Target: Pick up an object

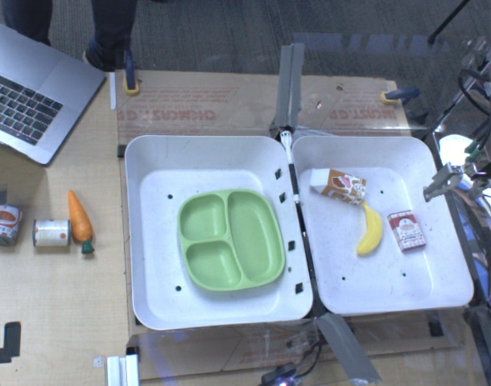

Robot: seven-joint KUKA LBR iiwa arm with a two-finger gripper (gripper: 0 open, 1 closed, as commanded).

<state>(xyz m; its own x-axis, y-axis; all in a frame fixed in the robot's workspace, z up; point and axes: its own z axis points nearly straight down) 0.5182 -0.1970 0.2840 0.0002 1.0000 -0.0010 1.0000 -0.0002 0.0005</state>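
The right bin (439, 292) holds three loose things. A brown and white carton (339, 186) lies on its side near the bin's back left. Just below it lies a yellow banana (369, 232), curved, with its tip toward the carton. A small red box (406, 232) lies flat to the banana's right. At the bin's right rim a grey metal part of the arm reaches in, and I take it for the gripper (443, 183). It is above and to the right of the red box and touches none of the objects.
The left bin (145, 296) holds a green divided plate (231, 239). Left of the bins, the bench carries a laptop (28, 95), a toy carrot (80, 219) and two small cans (51, 233). Cables and dark hardware crowd the right edge.
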